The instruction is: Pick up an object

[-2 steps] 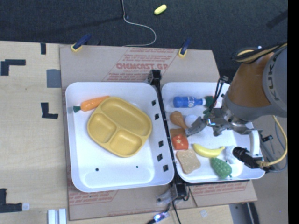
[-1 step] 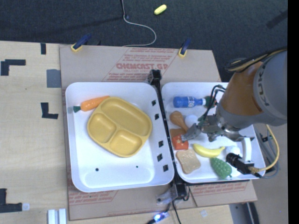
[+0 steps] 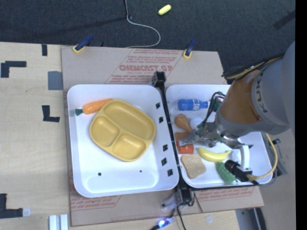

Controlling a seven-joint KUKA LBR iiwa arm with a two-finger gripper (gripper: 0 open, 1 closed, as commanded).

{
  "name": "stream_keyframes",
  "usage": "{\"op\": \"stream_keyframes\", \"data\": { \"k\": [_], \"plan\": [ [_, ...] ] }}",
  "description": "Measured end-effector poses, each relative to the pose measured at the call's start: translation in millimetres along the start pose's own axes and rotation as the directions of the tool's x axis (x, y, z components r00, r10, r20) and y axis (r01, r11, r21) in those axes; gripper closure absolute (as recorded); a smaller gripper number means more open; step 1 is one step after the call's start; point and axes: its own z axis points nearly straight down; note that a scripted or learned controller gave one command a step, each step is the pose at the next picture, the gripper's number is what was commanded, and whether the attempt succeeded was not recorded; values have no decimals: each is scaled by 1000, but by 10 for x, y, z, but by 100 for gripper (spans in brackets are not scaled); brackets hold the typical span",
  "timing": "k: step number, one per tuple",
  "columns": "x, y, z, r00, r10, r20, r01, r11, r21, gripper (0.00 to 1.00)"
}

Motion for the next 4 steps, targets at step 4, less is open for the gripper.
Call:
{"op": "stream_keyframes", "data": {
  "k": [4],
  "plan": [
    [549, -134, -1260, 1000, -3, 5, 3, 1000, 11, 100]
  ]
}}
